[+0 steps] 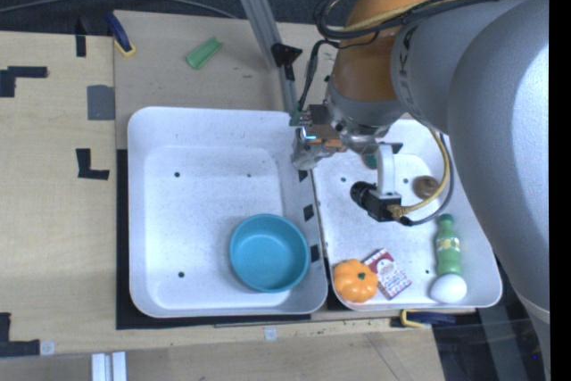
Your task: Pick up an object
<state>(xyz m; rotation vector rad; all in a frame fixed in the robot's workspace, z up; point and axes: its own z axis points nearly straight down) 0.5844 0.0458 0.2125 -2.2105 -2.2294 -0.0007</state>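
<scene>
I am searching for an object; my gripper (308, 147) hangs above the bins' border, and I cannot tell its state. Next I must descend toward the pumpkin (356, 280) at 5 o'clock.

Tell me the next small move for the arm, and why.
Probably shift the tool toward the camera and lower it over the small orange pumpkin. The tool sits at the divider between the white bins, far from the pumpkin near the right bin's front edge.
</scene>
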